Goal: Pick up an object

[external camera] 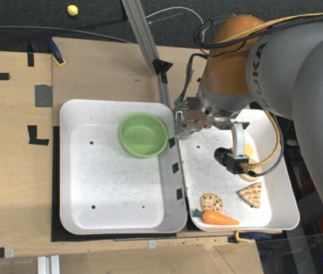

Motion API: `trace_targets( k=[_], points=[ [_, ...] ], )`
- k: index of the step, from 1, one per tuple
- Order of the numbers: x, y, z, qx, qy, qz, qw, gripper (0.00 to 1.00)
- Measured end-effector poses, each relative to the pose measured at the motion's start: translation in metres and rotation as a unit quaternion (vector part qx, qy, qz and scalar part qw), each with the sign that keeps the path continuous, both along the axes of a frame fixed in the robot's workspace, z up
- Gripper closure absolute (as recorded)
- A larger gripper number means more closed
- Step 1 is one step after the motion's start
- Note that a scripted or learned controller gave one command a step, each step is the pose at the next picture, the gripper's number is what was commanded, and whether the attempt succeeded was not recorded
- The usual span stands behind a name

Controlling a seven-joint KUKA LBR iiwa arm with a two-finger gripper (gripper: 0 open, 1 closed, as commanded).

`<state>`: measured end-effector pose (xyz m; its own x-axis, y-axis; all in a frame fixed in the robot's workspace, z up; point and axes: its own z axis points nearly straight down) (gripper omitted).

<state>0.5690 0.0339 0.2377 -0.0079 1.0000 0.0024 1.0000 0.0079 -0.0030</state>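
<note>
**A:** What is laid out on the surface (13, 170)?

**B:** A tan wooden surface seen from above at a slant, carrying two shallow white bins side by side. The left bin (76, 210) holds a green bowl (144, 134), upright, near its upper right corner. The right bin (281, 210) holds small food-shaped items.

**A:** Which items, and where?

**B:** Along the near edge of the right bin lies an orange carrot (221, 218) with a green stem end. Just above its left end sits a round tan cookie (210, 201). To the right of those, a wedge like a pizza slice (251, 195) lies flat. Something yellow (248, 149) shows further up the bin, partly hidden by the arm's hardware.

**A:** Where is the arm?

**B:** It reaches in from the right, a large grey body with an orange band, hanging over the upper part of the right bin. The gripper (188, 122) sits low near the bin's upper left corner, beside the divide between the bins. I cannot tell how its jaws stand, and no item is seen between them.

**A:** Anything outside the bins?

**B:** A small yellow ball (72, 9) rests on the dark floor at the top left, well apart from everything else.
</note>
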Motion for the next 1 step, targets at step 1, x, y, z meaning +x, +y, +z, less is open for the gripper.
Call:
trace_targets(
  k=[1],
  points=[
    [-0.0271,0.0438,0.0031,-0.0006,0.001,-0.001,1.0000,1.00]
  ],
)
